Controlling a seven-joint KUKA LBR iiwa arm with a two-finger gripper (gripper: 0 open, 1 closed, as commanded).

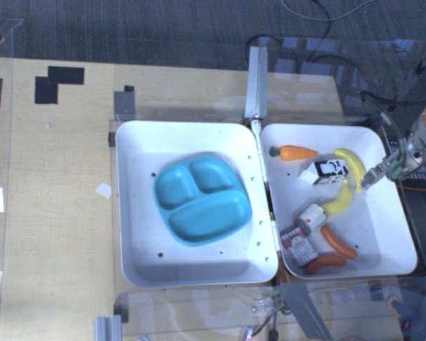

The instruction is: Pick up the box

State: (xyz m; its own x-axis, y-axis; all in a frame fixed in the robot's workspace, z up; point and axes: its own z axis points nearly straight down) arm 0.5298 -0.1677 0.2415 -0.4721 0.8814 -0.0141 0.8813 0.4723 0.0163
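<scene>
A small black-and-white box [329,169] lies in the right bin [394,222], tucked against the inner curve of a yellow banana [349,183]. A second small box [297,245], red and white, lies near the bin's front left corner. My gripper [375,177] reaches in over the bin's right side. Its tip is just right of the banana, and the banana lies between it and the black-and-white box. Nothing is visibly held.
The right bin also holds an orange carrot [295,153] at the back, a grey cylinder [312,217] and two reddish sausages [331,251] at the front. A blue divided plate [201,199] sits in the left bin [138,212]. Cables run behind the bins.
</scene>
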